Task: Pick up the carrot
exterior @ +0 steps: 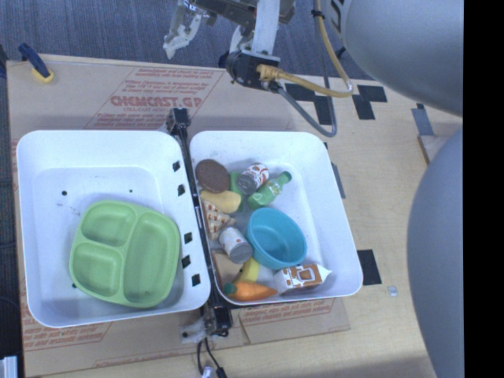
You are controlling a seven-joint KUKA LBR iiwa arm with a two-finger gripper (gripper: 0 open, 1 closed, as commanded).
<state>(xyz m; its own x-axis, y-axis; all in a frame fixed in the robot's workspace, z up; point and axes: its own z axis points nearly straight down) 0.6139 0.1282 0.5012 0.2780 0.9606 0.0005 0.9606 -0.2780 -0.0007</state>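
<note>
Against its bin's front wall lies the carrot [250, 292]; tool [183, 31] spread, far above.

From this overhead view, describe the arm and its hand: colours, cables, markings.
The arm is bulky, smooth and grey, with part of a black letter showing near the top edge. A yellow cable and a thinner grey one loop from the wrist. The hand is pale metal with light, slim fingers, mounted on a white and silver block with a black fitting.

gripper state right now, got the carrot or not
gripper: jaws open, holding nothing, up above the bins; carrot lies in the right bin.
</note>
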